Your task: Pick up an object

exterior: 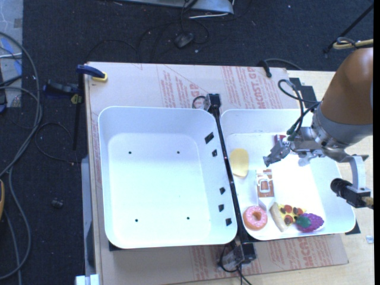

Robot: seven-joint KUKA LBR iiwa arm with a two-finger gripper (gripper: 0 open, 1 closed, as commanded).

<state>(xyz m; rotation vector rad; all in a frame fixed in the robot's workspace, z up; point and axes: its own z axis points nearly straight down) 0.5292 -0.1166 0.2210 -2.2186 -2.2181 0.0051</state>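
End effector, fingers' state unclear, hovers beside a pale yellow rounded object in the right bin.

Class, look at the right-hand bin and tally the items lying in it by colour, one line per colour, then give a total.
Yellow: 1, a pale rounded piece
Pink: 1, a frosted doughnut
Purple: 1, a grape bunch
Mixed colours: 2, a small printed carton and a pizza slice
Total: 5
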